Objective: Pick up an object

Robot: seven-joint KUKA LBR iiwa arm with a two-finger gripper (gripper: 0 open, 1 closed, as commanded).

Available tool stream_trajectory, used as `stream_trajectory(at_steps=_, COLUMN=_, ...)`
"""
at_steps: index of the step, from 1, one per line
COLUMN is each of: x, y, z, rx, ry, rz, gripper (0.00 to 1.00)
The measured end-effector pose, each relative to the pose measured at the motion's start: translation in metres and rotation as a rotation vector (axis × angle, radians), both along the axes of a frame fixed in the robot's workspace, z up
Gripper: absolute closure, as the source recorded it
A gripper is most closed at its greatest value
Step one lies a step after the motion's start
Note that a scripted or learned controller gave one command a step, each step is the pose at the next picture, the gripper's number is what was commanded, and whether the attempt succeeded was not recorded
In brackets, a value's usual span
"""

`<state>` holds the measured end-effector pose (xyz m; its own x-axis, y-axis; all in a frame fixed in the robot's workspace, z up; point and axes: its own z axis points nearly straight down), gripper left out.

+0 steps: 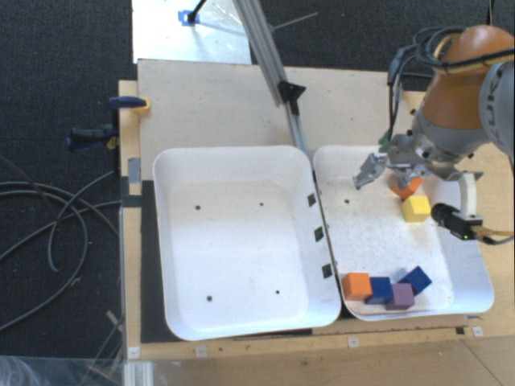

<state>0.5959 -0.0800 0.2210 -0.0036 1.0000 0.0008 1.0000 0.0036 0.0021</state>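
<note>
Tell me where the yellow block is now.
In the camera view, the yellow block lies in the right bin, toward its far end, just near-side of an orange block beneath the gripper.

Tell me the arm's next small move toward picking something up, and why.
Probably lower the gripper straight down in the right white bin toward the small orange block partly hidden under the wrist; the yellow cube lies just beside it.

My gripper (372, 170) hangs over the right bin (475, 292), near its far end. Just beside it lie an orange block (405, 187) and a yellow cube (416, 208). At the near rim sit an orange cube (356, 285), two blue blocks (415, 279) and a purple one (400, 295).
</note>
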Motion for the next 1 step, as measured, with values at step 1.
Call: stream_trajectory(at_steps=1, x=0.0453, y=-0.0707, z=0.1335, rx=-0.006, ry=-0.011, rz=-0.003, gripper=0.00)
